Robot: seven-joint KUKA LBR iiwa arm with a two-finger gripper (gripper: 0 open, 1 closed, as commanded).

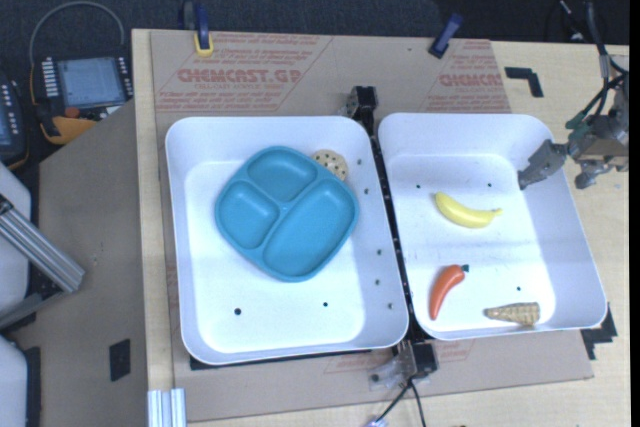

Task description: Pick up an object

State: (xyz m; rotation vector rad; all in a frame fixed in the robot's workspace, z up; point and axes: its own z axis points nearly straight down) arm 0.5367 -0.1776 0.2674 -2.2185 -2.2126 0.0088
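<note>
A small yellow plastic banana point(467, 210), likely light, stiff and slick, best pinched across its middle, lies in the right-hand white bin point(565, 245), near the gripper point(535, 165), whose finger state cannot be told.

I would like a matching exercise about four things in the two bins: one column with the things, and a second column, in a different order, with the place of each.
Things:
1. blue divided plate
2. banana
3. chili pepper
4. cookie

Places:
A. right bin, near the middle
B. left bin, peeking out from behind the plate's upper right edge
C. left bin, in the middle
D. right bin, near the front edge, left of the cone-shaped item

Pairs: 1-C, 2-A, 3-D, 4-B
</note>
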